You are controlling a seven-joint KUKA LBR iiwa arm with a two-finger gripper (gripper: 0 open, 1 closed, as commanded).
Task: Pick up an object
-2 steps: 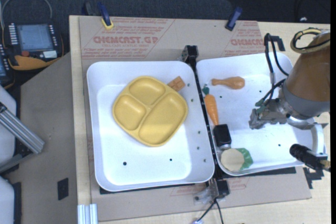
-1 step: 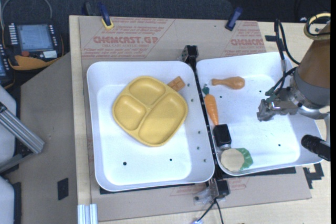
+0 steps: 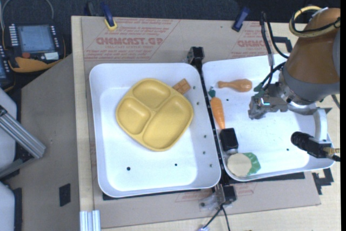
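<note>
The toy chicken drumstick (image 3: 235, 85) lies in the right bin (image 3: 281, 162) near its far edge, long axis running along that edge. The gripper (image 3: 260, 107) hangs just nearside and toward the arm's side of it, holding nothing; how far it is open cannot be told. The toy carrot (image 3: 218, 113) lies along the bin's left wall.

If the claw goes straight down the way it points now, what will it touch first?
Probably the bare white floor of the right bin. The claw hangs over an open patch, with the drumstick and carrot off to its side. Height is hard to judge from this slanted view.
</note>
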